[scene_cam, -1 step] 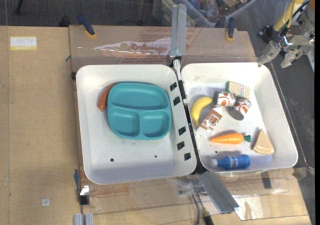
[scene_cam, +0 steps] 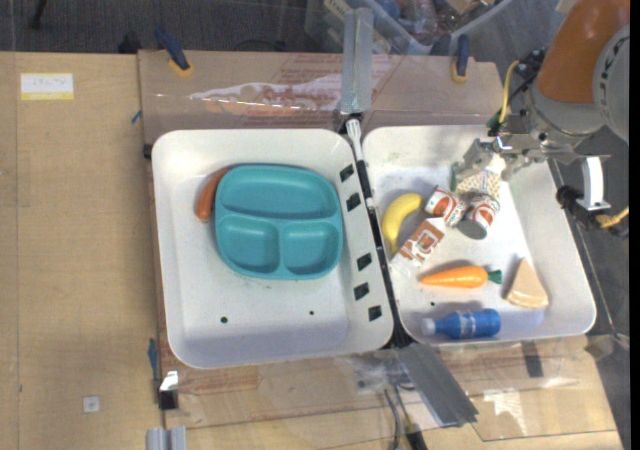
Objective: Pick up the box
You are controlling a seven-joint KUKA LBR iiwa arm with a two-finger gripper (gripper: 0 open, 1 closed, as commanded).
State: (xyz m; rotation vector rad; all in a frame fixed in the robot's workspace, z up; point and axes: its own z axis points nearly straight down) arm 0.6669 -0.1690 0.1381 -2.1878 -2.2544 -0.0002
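- Camera view: gripper point(scene_cam: 487, 160) at upper right of right bin point(scene_cam: 560, 283).
- Fingers' state: cannot tell.
- Box point(scene_cam: 422, 239) mid-bin, beside banana point(scene_cam: 399, 217), above carrot point(scene_cam: 455, 277).

one camera is fixed above the bench point(scene_cam: 70, 238), looking down at a slant from the near side. it stands far enough back to take in both white bins, the left bin point(scene_cam: 180, 323) and the right bin point(scene_cam: 570, 313), with cluttered floor beyond.
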